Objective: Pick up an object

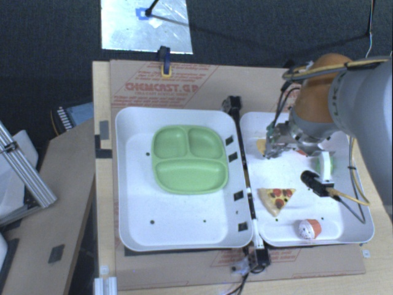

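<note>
The claw (272, 147) is hanging low over the back-left part of the right bin (353, 229); its finger state cannot be told, since the wrist is covering it from above. A small yellowish object (261, 145), half hidden and hard to identify, is lying just left of the claw. The grey arm (362, 97) is reaching in from the right, orange band (316, 97) above the wrist, cut off by the frame edge. The pizza slice toy (276, 198) is lying nearer the camera than the claw, the red-and-white ball (307, 228) farther still. A green-and-white piece (325, 163) is sitting to its right. The green divided plate (188, 159) is resting in the left bin (141, 226), well apart.
</note>
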